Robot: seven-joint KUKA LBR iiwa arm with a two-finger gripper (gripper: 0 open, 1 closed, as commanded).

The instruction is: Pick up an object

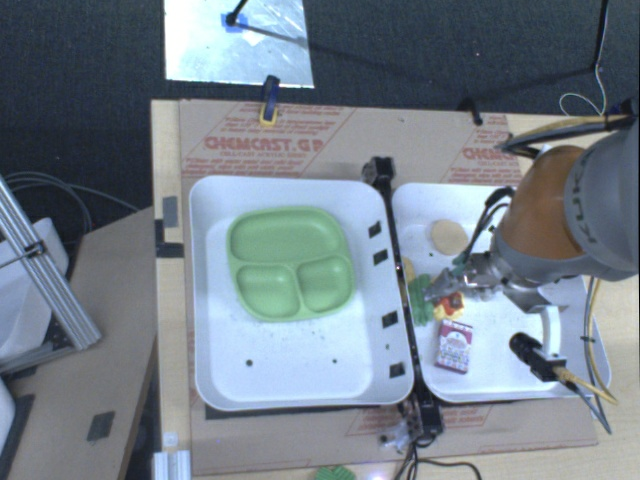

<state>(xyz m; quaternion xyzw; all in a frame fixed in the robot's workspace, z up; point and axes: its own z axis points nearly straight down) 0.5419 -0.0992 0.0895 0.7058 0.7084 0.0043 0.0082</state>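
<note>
1. Position. My arm (560, 208) enters from the right and reaches over the right bin (495, 373). My gripper (447, 292) sits low over the left part of that bin, close to the wall that divides the two bins.

2. Gripper state. I cannot tell whether my gripper is open or closed, because the wrist and clutter mask the tip from this angle. No object can be confirmed as held.

3. Objects in the right bin.
- A red and yellow piece (452, 306) lies directly at my gripper tip, on its near side. Contact cannot be confirmed.
- A green toy (420, 298) lies just left of my gripper, against the dividing wall.
- A small carton (454, 347), red and white, lies flat on the bin floor, nearer than my gripper and clearly apart from it.
- A tan disc (448, 235) lies flat on the far side of my gripper, also apart from it.

4. Left bin. The left bin (290, 358) holds a green plate (290, 263) with three compartments, well apart from my gripper.
</note>
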